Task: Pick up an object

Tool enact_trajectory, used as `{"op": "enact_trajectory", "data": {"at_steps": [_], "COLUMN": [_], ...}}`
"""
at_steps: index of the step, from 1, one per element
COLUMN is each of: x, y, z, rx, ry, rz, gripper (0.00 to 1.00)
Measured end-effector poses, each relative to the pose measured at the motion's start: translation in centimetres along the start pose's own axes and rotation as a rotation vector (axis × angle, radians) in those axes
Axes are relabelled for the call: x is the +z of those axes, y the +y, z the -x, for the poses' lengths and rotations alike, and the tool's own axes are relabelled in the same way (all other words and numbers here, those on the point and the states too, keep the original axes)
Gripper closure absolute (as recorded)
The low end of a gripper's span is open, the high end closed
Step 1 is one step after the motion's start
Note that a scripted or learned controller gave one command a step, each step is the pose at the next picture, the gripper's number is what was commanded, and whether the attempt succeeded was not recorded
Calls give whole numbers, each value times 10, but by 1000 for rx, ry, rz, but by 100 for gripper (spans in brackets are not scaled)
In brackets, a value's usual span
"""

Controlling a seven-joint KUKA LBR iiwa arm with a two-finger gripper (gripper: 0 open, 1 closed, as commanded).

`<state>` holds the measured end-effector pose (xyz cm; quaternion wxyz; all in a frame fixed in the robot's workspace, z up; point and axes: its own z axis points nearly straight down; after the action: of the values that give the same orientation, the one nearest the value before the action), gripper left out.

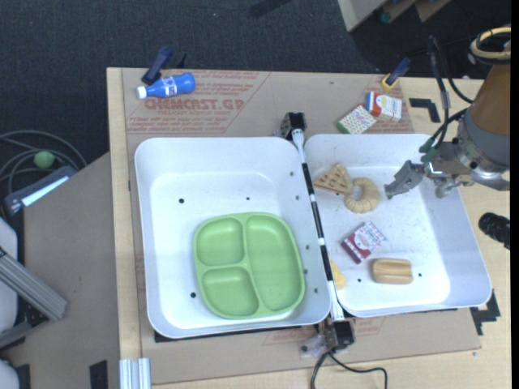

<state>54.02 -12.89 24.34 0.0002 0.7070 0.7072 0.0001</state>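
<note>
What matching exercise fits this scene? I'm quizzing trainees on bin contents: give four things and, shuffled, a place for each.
Things:
1. green divided plate
2. blue bottle
3. bread roll
4. waffle piece

Places:
A. on the bench beyond the left bin
B. right bin, near front edge
C. left bin
D. right bin, back left, beside the divider

Pairs: 1-C, 2-A, 3-B, 4-D

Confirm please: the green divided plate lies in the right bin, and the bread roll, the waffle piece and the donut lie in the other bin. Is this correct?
Not quite. The camera view shows the green divided plate in the left bin, not the right one. The bread roll, the waffle piece and the donut lie in the other bin, the right bin.
</note>
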Motion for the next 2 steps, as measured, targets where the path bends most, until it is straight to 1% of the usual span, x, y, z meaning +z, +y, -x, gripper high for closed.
{"op": "enact_trajectory", "data": {"at_steps": [1,2], "x": [68,155], "y": [65,94], "z": [-17,-13], "rx": [-1,0], "ry": [0,-2], "rz": [-1,2], "gripper": [0,0]}}
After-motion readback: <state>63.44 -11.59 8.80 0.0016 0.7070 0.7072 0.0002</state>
